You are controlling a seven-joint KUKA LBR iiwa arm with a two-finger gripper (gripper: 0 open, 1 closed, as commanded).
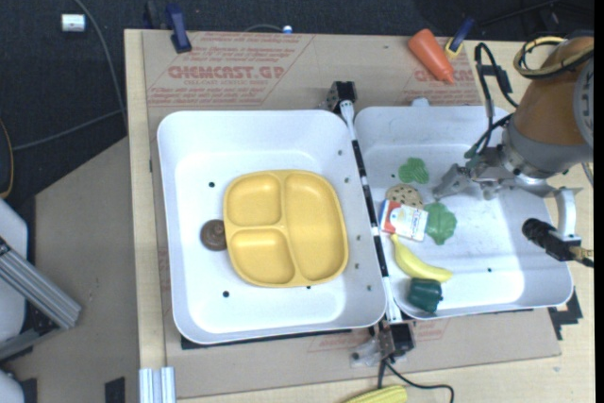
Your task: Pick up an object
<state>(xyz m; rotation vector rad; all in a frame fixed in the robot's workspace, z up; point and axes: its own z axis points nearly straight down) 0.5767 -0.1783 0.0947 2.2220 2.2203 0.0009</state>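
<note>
Legible markings: one brand print.
Red "CHEMCAST GP" repeats across the board [226,71] at the far edge.

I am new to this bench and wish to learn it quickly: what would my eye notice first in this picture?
The yellow divided plate lies in the middle of the left bin, with a small brown round thing at its left edge. In the right bin, a banana, a red-and-white packet, a cookie and green pieces crowd the left side, and the gripper hangs just right of them.
</note>
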